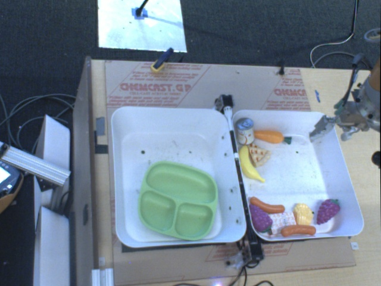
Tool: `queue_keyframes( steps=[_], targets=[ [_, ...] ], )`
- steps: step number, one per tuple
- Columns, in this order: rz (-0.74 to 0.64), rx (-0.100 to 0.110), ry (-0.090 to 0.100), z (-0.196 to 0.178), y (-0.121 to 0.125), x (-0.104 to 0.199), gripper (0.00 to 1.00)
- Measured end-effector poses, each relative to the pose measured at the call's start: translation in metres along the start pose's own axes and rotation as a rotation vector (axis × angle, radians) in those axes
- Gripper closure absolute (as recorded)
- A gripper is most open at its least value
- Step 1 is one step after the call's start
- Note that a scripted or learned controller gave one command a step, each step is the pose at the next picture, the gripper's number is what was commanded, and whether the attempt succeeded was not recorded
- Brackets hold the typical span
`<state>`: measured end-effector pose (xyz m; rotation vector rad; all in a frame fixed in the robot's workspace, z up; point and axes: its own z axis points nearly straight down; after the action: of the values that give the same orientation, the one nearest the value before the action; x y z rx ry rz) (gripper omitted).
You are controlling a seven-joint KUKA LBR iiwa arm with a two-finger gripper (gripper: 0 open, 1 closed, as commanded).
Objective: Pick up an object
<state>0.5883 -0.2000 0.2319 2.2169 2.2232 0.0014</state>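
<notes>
The right bin [333,165] holds toy food. A small can [244,129], an orange carrot [270,137], a waffle wedge [259,155] and a yellow banana [250,165] lie along its left side. Along its front lie a sausage [268,206], purple grapes [260,218], a corn cob [302,213], a second sausage [297,231] and another grape bunch [327,210]. My gripper [322,127] hangs over the bin's far right corner, apart from all of these, well right of the carrot. Nothing shows in its grasp.
The left bin [131,136] holds a green divided plate [178,200] near its front. A black clip [224,103] sits on the divider between the bins. Cardboard [178,82] lies under both. Cables [333,43] run at the far right.
</notes>
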Motion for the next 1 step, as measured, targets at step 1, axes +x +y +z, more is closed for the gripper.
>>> queue_keyframes(
  steps=[1],
  targets=[
    [-0.002,0.001,0.001,0.0646,0.0320,0.0268,0.00]
  ],
)
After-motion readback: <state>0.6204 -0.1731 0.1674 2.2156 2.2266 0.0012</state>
